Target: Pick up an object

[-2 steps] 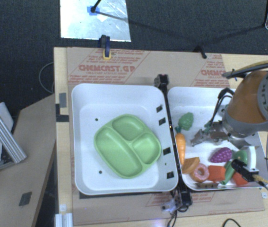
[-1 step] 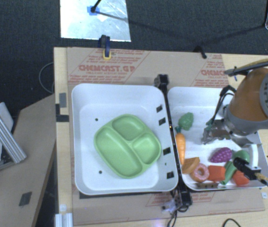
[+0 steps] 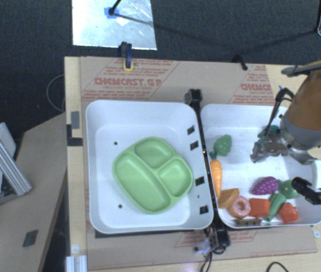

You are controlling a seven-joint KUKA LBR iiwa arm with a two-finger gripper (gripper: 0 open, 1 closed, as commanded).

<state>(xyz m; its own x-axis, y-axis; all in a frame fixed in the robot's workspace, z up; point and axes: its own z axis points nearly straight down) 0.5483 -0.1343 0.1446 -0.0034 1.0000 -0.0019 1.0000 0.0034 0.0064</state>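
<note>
Jaws (image 3: 262,151) above one grape bunch (image 3: 265,185).

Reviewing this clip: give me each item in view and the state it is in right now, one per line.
Gripper: low over the right bin, nothing visibly held.
Green divided plate: flat in the left bin, nothing on it.
Broccoli: loose in the right bin.
Carrot: lying by the divider.
Grapes: lying untouched.

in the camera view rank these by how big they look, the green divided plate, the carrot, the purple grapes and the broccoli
Largest to smallest:
1. green divided plate, by far
2. carrot
3. purple grapes and broccoli: these look about alike, so I won't rank one over the other.
</note>
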